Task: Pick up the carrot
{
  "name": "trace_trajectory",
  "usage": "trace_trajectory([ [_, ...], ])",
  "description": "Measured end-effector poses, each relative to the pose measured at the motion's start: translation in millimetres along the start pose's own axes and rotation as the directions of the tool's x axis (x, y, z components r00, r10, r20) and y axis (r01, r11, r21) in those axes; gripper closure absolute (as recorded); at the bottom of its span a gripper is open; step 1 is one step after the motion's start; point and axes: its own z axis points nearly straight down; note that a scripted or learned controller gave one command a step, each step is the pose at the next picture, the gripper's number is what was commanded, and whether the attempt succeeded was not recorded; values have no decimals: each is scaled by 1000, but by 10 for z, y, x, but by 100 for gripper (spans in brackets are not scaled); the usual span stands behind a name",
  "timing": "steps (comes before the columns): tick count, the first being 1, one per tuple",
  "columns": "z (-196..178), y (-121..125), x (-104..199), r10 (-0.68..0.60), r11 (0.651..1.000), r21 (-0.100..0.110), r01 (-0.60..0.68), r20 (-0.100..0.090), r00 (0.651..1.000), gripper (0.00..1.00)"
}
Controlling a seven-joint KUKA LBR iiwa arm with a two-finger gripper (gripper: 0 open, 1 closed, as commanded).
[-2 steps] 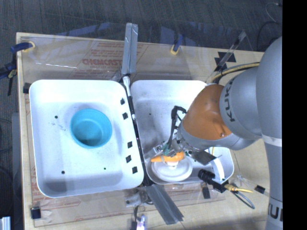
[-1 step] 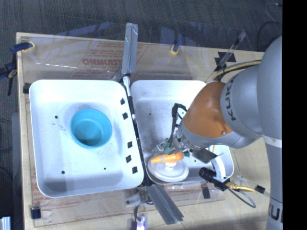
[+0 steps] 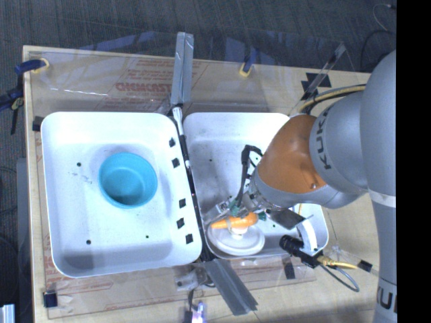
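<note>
Item: small orange carrot (image 3: 244, 219), lying across a round white plate (image 3: 236, 243) in the right white plastic bin (image 3: 209, 136), near its front edge. Gripper (image 3: 237, 206) directly above it; jaw state cannot be told, wrist obscures. Risk: fingers nudge the carrot off the plate, or snag the plate rim. Adjacent: blue round bowl (image 3: 128, 179) in the left white bin (image 3: 67, 130), well apart.

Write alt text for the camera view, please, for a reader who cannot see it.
A grey and orange robot arm reaches from the right into the right bin, its gripper low over a carrot resting on a white plate. The left bin holds a blue bowl.
</note>
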Motion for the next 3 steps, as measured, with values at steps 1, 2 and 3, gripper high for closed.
trace_trajectory([
  [1,82,-208,-491,44,999,-3,-44,-2,999,0],
  [2,-22,-189,-495,37,999,-6,-37,0,999,100],
  [3,-723,-1,136,336,942,6,-336,-5,942,100],
])
